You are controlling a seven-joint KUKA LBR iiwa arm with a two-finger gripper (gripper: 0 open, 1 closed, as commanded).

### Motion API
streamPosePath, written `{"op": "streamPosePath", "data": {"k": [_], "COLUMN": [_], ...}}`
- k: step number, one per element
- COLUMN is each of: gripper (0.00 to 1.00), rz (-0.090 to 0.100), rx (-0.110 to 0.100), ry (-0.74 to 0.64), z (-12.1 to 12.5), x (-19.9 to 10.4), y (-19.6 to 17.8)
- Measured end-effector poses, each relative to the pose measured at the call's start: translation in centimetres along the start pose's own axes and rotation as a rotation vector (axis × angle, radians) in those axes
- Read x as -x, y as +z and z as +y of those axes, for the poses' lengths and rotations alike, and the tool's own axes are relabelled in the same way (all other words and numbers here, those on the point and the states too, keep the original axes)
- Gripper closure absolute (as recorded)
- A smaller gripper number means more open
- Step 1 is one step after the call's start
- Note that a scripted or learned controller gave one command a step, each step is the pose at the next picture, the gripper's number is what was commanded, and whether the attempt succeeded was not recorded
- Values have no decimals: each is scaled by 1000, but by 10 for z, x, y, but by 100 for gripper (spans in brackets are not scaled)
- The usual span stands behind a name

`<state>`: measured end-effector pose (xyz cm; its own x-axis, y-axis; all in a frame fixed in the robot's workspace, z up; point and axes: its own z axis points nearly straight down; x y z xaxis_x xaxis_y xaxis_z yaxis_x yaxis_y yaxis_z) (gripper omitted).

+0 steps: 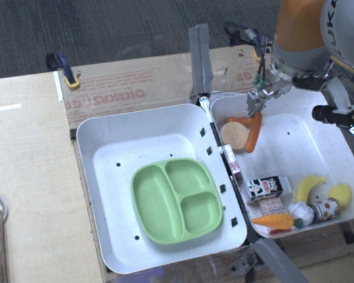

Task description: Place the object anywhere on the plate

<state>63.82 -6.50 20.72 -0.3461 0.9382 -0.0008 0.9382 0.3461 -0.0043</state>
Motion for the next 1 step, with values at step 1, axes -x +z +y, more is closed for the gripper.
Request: {"op": "streamPosePath", "data": {"k": [1], "gripper": [100], "rz": [1], "rx": [1], "ry": [8], "z": [-25], "x": [-105], "y": [17]}}
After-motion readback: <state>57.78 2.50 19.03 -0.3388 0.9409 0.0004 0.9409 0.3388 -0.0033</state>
